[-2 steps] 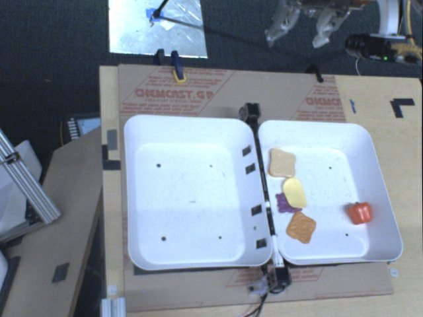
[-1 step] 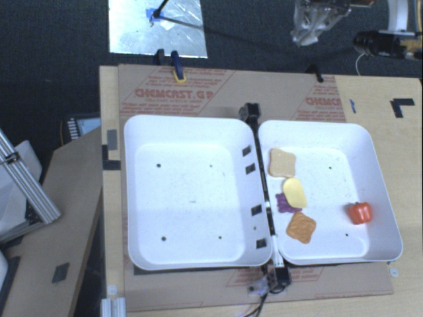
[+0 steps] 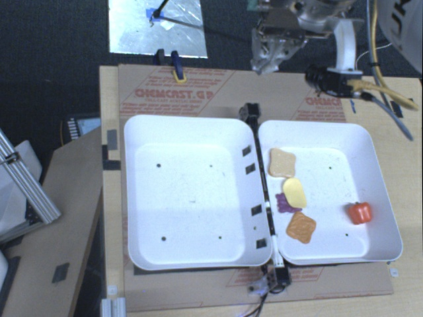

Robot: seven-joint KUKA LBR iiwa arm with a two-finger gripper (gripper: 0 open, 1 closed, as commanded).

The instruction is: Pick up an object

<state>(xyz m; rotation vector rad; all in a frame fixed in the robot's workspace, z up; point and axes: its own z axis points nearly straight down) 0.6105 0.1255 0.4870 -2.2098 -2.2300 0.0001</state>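
Note:
In the right bin (image 3: 370, 150) lie several small objects near its left wall: a tan bread slice (image 3: 282, 163), a yellow piece (image 3: 295, 193), a purple piece (image 3: 284, 204) partly under the yellow one, and an orange-brown toast-like piece (image 3: 301, 227). A red pepper-like object (image 3: 359, 212) sits toward the bin's right side. My gripper (image 3: 267, 63) hangs high above the bench's far edge, well behind both bins, with nothing visible between its fingers.
The left bin (image 3: 139, 177) stands beside the right one, joined by a black divider strip (image 3: 258, 177). A shiny metal sheet (image 3: 157, 17) lies at the back left. Cables and a black fitting (image 3: 334, 81) hang near the arm at the back right.

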